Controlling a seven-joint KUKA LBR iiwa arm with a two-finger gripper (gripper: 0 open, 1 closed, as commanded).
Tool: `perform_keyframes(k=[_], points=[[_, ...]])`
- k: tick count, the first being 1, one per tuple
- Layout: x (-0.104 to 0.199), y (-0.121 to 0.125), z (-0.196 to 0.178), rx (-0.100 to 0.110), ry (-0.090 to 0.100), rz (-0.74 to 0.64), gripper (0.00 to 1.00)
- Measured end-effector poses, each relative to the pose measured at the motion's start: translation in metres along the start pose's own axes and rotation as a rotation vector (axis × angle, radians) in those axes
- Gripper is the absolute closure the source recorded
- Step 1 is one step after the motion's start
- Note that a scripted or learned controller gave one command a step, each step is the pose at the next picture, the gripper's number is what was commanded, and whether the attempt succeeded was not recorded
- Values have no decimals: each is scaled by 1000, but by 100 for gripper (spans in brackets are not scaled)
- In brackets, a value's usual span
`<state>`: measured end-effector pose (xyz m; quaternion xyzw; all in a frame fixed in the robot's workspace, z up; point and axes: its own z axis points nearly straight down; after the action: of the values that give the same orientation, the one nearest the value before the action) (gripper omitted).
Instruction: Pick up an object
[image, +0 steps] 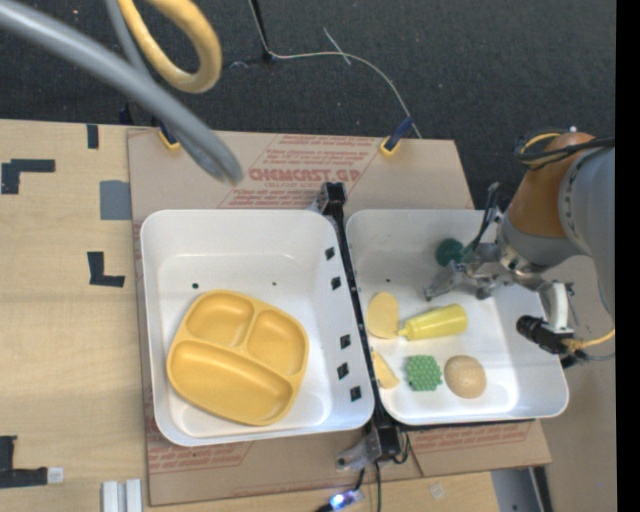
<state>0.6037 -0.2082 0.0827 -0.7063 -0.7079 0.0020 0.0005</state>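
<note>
The right bin (520, 400) holds several small objects. A pale yellow disc (383, 314) lies next to a yellow bottle-shaped piece (437, 322). In front of them are a yellow wedge (385, 370), a green bumpy ball (423, 372) and a tan round piece (465, 376). My gripper (455, 275) is low over the bin's back half, just above the yellow bottle-shaped piece. A small teal thing (449, 250) sits right at the gripper's far side; whether it is held is unclear. The grey arm with its orange band (545, 195) reaches in from the right.
The left bin (160, 250) holds a yellow divided plate (237, 355). A black divider (345, 300) runs between the two bins. A grey hose (130, 80) and a yellow loop (185, 40) hang over the back left. Cardboard lies under both bins.
</note>
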Motion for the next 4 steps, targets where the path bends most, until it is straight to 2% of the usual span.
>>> perform_keyframes(k=[1,3,4], points=[[0,1,-10,-2,-2,-1,100],[1,-6,-116,-4,1,0,100],[51,-7,-127,0,4,-4,100]])
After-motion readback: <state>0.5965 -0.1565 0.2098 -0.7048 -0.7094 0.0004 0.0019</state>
